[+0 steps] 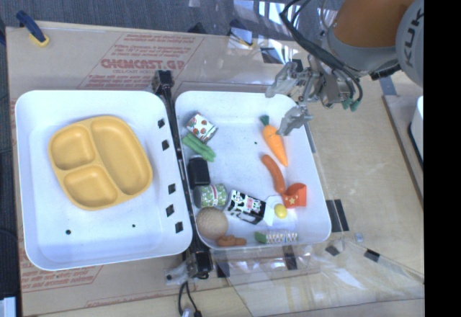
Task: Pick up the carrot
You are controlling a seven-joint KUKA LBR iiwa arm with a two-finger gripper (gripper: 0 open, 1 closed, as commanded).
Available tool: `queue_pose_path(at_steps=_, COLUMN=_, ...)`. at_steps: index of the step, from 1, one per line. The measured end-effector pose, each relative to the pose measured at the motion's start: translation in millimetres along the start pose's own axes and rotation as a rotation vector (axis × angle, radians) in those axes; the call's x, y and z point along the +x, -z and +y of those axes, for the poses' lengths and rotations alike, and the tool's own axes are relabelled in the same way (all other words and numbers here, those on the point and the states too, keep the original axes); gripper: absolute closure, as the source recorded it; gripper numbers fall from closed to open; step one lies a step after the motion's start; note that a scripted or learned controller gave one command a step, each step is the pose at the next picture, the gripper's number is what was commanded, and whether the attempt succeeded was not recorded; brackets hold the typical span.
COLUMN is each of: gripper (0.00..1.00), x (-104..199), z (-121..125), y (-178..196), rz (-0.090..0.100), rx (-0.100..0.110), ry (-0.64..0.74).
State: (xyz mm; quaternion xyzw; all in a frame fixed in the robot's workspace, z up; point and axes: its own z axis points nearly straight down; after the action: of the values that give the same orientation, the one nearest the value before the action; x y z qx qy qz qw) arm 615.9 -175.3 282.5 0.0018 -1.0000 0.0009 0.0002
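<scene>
White bins: two, side by side. Left bin point(29, 186) holds one yellow tray point(99, 161) with three compartments. Right bin point(320, 200) holds the mixed items.

Count, right bin:
- one carrot point(274, 143), orange with a green top, lying near the right wall in the upper half, green end toward the far rim;
- one orange-red sausage-shaped piece point(274, 173) just below the carrot, near it or touching, cannot tell which;
- one red block point(296, 195) near the right wall;
- one small can point(202, 127) with a red and white printed label, text too small to read;
- one green pod point(199, 148) just below the can;
- one dark rectangular item point(198, 172);
- one green-spotted can point(213, 196);
- one black-and-white patterned carton point(246, 207), lying on its side;
- one white piece with a yellow spot point(278, 211);
- one tan ball point(212, 223);
- one small brown piece point(231, 240) at the near rim;
- one pale ridged piece point(279, 237) beside it.

Writing: red print on the cardboard sheet point(137, 63) under the bins reads "CHEMCAST GP"; smaller lines illegible. "KU" shows on the arm casing point(412, 27).

Gripper point(297, 117): over the upper right corner of the right bin, a fingertip just beside the carrot's top end. Carrot lies on the bin floor, not between the fingers. Jaw spacing: cannot tell.

One blue-and-yellow clamp point(32, 29) sits at the cardboard's far left corner.
</scene>
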Motion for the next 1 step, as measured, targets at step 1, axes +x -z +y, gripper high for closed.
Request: queue_pose_path(at_steps=1, gripper=0.00, x=-12.1, z=-32.2, y=-152.2, rz=0.013, rx=-0.006, ry=-0.052)
